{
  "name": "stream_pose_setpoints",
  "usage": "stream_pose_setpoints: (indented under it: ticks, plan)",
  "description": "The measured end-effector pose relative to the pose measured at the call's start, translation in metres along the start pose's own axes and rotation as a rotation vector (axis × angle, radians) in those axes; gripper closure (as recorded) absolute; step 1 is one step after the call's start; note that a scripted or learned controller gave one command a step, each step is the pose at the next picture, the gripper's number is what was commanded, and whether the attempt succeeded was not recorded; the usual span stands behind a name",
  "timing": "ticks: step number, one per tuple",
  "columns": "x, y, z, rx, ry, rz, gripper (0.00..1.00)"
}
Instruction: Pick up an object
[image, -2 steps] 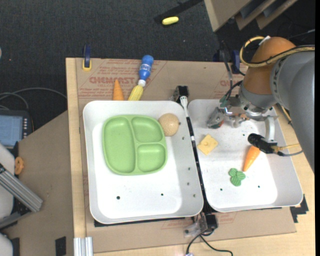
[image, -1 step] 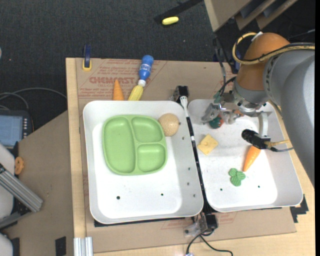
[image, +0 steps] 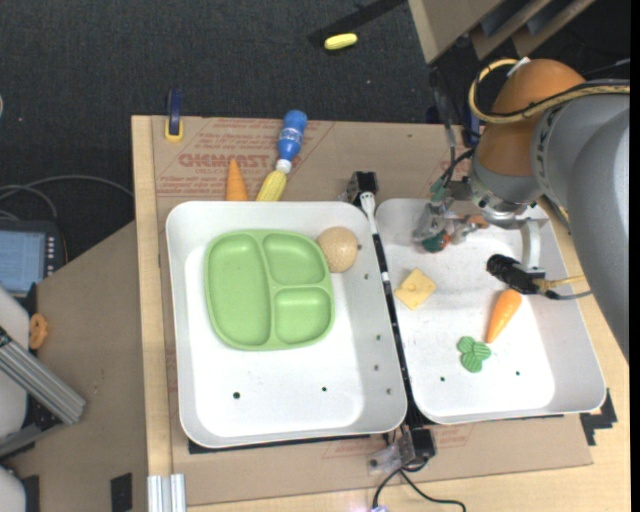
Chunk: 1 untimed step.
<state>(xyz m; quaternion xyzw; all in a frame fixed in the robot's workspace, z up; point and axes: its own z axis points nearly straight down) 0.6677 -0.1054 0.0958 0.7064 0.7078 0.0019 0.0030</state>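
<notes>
Yellow foam-like cheese wedge (image: 415, 289), at 7 o'clock from two-finger gripper (image: 438, 228): likely light, soft; grasp flat sides. Gripper state: cannot tell.

1 fixed camera looks down at a slant over 2 bins (image: 200, 400).

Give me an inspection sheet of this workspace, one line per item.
Surface: cardboard-topped bench bearing a left bin and a right bin.
Job's things: right bin holds a yellow block, a carrot and a green piece.
Clutter: green divided plate and a beige ball in the left bin; blue-capped marker behind it.
Grippers: gripper low over the right bin's far left corner.
Cables: wires at the wrist; cable on the floor, left.
Surroundings: dark floor.
</notes>
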Motion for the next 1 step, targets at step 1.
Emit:
stream_pose_setpoints:
  ticks: [1]
  plan:
    - [0.0441, -0.0633, -0.0948, 0.007, 0.005, -0.001, 1.0]
